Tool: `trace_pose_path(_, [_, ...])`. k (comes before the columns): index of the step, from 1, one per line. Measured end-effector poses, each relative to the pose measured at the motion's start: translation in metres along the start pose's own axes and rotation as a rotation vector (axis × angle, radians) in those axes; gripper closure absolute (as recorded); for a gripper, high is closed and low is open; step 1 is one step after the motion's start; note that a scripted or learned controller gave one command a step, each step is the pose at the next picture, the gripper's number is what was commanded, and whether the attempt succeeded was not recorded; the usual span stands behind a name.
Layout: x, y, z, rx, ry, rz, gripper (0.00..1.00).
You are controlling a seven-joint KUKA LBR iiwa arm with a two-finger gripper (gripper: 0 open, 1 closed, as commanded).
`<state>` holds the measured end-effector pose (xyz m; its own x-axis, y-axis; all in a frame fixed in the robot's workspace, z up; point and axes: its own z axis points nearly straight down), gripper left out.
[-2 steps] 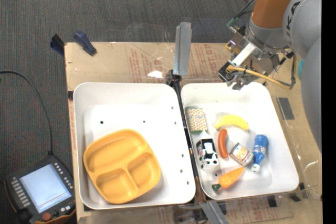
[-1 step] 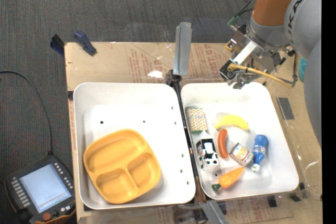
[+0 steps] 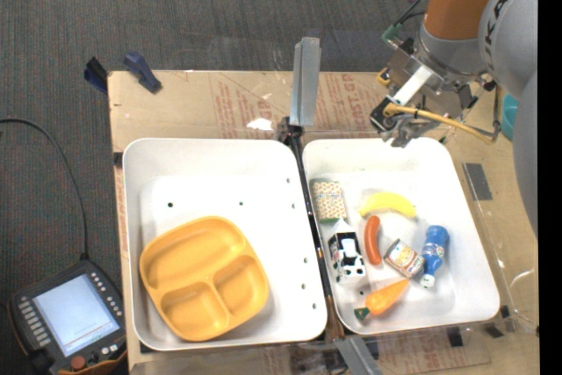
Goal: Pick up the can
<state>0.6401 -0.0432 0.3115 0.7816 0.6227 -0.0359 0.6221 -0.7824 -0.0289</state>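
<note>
Two white bins (image 3: 140, 162) sit side by side, the left one carrying one yellow divided plate (image 3: 204, 277), the right one carrying one can (image 3: 329, 199), one banana (image 3: 389, 205), one sausage (image 3: 373, 239), one cow-print carton (image 3: 348, 256), one carrot (image 3: 384, 299), one small box (image 3: 403, 258) and one blue bottle (image 3: 433, 253).

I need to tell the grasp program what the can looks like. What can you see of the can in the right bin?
The can is small, with a red, white and yellow label and a pale metal end. It lies on its side, tilted, on the floor of the right bin. It sits between the sausage and the blue bottle, close to both; contact is unclear. The carrot lies just below it.
</note>
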Motion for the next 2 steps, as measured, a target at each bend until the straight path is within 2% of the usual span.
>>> trace_pose_path(2, [-0.0004,-0.0018,-0.0136,0.007,-0.01,-0.013,1.0])
